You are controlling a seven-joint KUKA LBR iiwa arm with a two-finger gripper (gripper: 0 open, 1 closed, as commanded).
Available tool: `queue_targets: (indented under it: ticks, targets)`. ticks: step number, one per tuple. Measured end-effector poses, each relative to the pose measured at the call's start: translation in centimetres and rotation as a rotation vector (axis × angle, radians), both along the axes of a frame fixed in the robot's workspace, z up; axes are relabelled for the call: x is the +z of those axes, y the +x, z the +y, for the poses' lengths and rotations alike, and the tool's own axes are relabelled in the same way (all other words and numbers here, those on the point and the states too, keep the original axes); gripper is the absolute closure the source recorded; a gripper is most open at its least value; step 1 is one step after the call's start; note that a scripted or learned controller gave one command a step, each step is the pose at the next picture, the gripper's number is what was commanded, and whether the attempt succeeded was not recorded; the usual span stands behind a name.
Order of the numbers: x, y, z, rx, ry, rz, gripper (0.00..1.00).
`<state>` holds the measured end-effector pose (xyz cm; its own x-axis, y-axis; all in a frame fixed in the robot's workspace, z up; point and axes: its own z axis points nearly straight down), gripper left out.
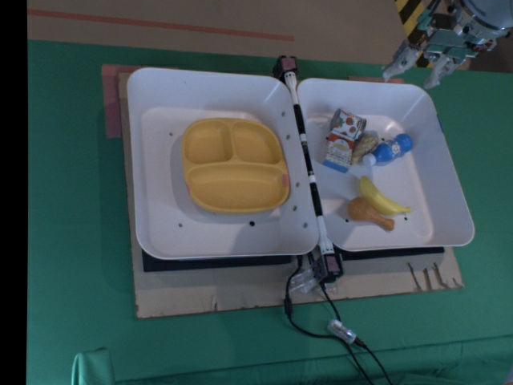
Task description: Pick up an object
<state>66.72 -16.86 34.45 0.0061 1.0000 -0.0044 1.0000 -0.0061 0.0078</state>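
The right bin [437, 184] holds a small carton [343, 139] with a red and white print, a tan lump [365, 146] beside it, a blue bottle [390, 150] lying on its side, a yellow banana [381, 198] and a brown drumstick [369, 212]. My gripper [417, 68] hangs above the bin's far right corner, well clear of all of them. Its two fingers are spread apart with nothing between them.
The left bin [152, 179] holds a yellow divided plate [234, 165]. A black and white bar [307, 163] runs between the bins. Cables [337, 327] trail off the cardboard at the front. Green cloth surrounds the bench.
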Motion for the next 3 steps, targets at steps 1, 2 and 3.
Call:
queue_targets:
  ticks: [1, 2, 3]
  targets:
    - [-8.8, -3.4, -2.2, -0.002, -0.003, 0.001, 0.00]
    - [-15.2, -8.2, -2.1, -0.001, -0.001, 0.002, 0.00]
    - [-15.6, -18.1, -2.3, -0.002, -0.010, -0.017, 0.00]
